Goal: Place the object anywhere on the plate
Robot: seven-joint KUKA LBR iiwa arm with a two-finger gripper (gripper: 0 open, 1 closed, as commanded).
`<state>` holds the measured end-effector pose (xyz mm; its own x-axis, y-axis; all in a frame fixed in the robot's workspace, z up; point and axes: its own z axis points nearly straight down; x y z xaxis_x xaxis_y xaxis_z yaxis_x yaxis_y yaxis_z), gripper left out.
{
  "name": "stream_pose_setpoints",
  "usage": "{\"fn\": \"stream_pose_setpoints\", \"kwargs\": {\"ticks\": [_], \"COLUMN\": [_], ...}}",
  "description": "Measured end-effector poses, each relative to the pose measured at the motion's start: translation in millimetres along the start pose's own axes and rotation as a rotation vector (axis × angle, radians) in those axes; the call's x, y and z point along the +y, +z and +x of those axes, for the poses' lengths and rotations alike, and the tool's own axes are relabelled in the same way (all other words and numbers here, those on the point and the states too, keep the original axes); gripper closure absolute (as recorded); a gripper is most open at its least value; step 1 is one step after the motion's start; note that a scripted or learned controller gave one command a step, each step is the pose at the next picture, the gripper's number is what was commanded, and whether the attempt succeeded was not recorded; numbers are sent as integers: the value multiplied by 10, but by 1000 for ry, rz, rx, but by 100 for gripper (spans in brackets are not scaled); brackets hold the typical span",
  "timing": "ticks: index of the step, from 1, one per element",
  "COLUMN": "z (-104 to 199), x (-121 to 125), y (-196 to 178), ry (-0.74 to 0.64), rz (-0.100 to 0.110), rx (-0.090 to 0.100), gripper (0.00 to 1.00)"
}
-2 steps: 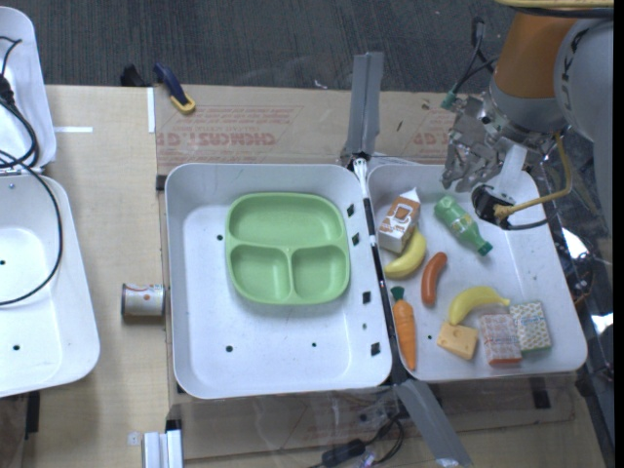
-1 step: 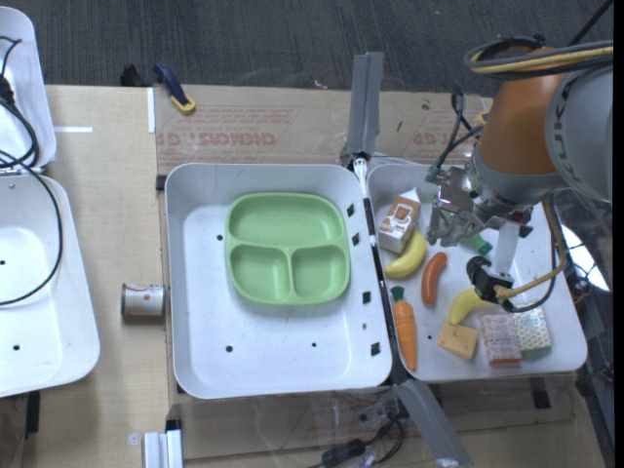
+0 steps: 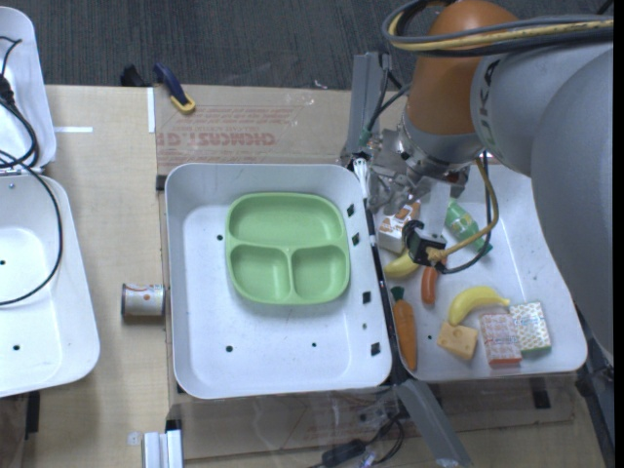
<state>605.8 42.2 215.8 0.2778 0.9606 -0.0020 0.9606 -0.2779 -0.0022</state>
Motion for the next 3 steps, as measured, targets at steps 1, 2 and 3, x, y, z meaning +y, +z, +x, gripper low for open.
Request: {"fn": "stream_pose_setpoints", "kwargs": {"ticks": [1, 2, 3], "z": [620, 455, -72], "x": [-123, -242, 109], "y": [574, 246, -1049], "ry": [-216, -347, -293], "rz": [2, 0, -2], "rx": [-1, 0, -1], "gripper": [100, 100, 100]}}
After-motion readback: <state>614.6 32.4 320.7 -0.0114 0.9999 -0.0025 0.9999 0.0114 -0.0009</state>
